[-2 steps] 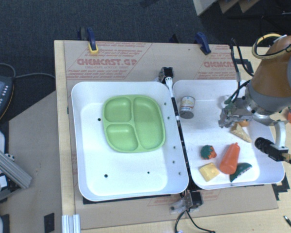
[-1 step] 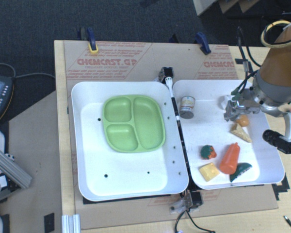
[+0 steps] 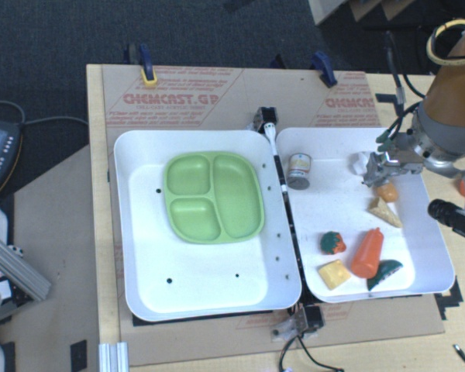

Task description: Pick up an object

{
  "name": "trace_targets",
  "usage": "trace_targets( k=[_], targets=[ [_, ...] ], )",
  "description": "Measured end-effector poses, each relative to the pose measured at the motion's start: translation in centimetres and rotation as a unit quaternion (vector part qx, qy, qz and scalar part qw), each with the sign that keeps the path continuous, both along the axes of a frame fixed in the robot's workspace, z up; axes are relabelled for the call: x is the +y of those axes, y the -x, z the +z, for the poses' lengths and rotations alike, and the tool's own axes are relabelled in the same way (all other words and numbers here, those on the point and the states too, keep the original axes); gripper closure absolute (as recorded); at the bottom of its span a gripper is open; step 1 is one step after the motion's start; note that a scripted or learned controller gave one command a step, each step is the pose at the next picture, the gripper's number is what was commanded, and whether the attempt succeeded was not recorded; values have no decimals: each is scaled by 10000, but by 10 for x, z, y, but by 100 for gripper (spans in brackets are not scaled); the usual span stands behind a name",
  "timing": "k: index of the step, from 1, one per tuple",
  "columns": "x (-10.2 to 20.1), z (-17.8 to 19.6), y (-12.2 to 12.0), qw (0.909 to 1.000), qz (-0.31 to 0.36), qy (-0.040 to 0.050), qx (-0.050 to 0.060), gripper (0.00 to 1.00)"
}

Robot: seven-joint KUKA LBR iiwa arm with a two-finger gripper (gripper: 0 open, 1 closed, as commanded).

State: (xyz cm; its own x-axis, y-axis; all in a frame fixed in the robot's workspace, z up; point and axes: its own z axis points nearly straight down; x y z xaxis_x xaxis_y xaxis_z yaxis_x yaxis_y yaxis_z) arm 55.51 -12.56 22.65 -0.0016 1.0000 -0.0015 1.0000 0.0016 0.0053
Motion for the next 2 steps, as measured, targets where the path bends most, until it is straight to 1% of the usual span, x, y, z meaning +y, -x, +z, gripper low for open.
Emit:
trace_targets(
  k=[1,2],
  targets=[
    [50,9,21,10000,17,-21,37,100],
    [96,1,28,10000,14,-16,41,100]
  ],
)
